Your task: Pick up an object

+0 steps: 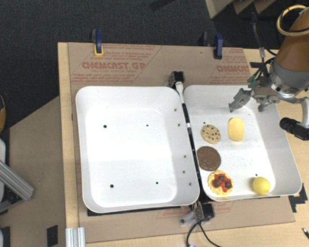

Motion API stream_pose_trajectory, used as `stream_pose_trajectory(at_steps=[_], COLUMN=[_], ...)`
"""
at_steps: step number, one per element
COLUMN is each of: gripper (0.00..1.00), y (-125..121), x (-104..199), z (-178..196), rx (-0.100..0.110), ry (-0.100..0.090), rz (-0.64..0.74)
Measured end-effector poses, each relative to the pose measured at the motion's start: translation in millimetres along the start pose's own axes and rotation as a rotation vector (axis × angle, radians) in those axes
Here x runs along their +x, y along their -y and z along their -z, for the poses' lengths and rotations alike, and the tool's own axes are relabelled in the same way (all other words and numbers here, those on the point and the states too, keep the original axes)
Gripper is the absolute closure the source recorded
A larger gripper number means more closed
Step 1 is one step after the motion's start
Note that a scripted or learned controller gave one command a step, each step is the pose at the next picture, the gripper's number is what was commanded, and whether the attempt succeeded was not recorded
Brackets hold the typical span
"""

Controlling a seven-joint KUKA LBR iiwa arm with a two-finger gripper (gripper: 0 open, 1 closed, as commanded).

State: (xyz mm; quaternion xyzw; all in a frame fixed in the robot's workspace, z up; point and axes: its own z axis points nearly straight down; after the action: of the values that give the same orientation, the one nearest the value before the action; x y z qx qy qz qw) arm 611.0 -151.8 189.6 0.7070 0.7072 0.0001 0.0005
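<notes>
**Fingers spread above right bin, nothing held**

Spread apart, grey two-finger gripper [251, 100] at the far end of the shallow white right bin [283, 153], nothing between the fingers [238, 101]. Just in front, well clear of the tips: pale yellow oblong block [237, 129], with a round tan chocolate-chip cookie [211, 133] beside it. Nearer the front rim: dark brown round cookie [209, 158], small round tart with red topping [221, 182], yellow lemon-like ball [261, 184] close to the corner. Open white floor along the bin's right side. Next over, shallow white left bin [87, 138], rims touching at the centre. Beneath both, brown cardboard-covered counter [67, 76], blue clamps [97, 39] on its far edge.
</notes>
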Motion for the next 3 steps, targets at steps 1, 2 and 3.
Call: stream_pose_trajectory(at_steps=[1, 2, 3], gripper=[0.00, 0.00, 1.00], y=[47, -27, -27], x=[43, 11, 13], z=[-109, -101, -87], rx=[0.007, -0.007, -0.009], ry=[-0.004, 0.004, 0.002], rz=[0.000, 0.002, 0.002])
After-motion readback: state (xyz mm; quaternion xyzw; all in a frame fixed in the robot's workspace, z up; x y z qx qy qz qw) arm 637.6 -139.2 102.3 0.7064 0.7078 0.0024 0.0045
